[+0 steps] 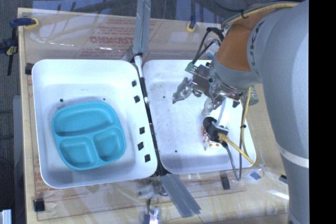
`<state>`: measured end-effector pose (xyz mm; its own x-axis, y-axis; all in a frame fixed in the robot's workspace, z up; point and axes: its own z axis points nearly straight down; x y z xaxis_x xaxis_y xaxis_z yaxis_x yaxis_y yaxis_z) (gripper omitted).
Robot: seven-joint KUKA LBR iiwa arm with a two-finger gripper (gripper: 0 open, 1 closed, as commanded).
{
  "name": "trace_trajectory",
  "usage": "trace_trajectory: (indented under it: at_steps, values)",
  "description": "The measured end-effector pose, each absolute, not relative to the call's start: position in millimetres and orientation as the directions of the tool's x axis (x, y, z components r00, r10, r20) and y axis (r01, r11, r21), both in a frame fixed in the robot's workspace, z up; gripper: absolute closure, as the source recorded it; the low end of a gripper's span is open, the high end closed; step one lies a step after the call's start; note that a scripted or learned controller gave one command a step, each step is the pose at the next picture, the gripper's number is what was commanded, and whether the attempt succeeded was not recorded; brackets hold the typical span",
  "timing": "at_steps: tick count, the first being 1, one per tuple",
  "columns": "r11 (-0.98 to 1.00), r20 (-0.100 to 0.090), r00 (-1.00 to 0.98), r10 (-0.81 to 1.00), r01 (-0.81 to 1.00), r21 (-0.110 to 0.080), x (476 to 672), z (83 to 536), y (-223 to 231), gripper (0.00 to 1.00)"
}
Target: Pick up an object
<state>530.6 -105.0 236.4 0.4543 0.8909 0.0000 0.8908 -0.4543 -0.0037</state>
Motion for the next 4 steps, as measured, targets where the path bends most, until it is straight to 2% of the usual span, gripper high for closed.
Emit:
trace_trajectory:
  at_steps: [1,2,3,4]
  values:
    - [-0.443,0.0,0.443,0.896,0.896,-0.005,494.3,91,-117,0.0]
    - [-0.374,0.0,0.374,0.927,0.927,-0.005,553.7,91,-148,0.0]
    - [-0.389,-0.005,0.389,0.921,0.921,0.003,487.7,93,-106,0.0]
    - [-0.44,0.0,0.44,0.898,0.898,-0.005,552.0,91,-144,0.0]
